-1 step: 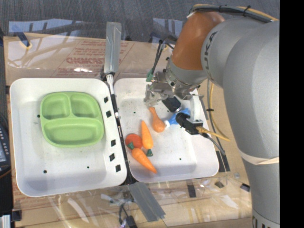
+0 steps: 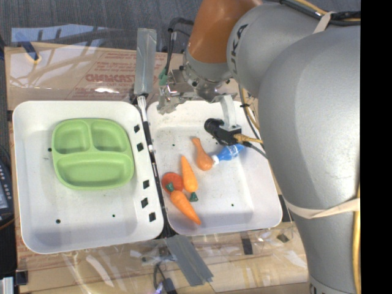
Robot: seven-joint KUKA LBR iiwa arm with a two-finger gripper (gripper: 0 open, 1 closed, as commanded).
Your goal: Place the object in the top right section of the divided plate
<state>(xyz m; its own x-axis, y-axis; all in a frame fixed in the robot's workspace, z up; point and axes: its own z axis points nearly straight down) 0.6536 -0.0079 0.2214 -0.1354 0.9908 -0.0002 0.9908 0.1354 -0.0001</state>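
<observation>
The green divided plate [image 2: 92, 153] lies in the left bin [image 2: 37, 225], with two small sections at its far side and one wide section at its near side. My gripper [image 2: 169, 100] hangs over the far left corner of the right bin [image 2: 263, 207], close to the wall between the bins. It is apart from the toy food, which lies nearer the camera. That food is an orange gourd-shaped piece [image 2: 201, 155], a carrot [image 2: 188, 175], a red tomato [image 2: 171, 180] and a second carrot [image 2: 185, 206].
A small blue thing [image 2: 226, 154] lies just right of the gourd-shaped piece. The divider between the bins [image 2: 149, 164] carries black clips. The arm's big grey body covers the view's right side. Brown cardboard lies behind the bins.
</observation>
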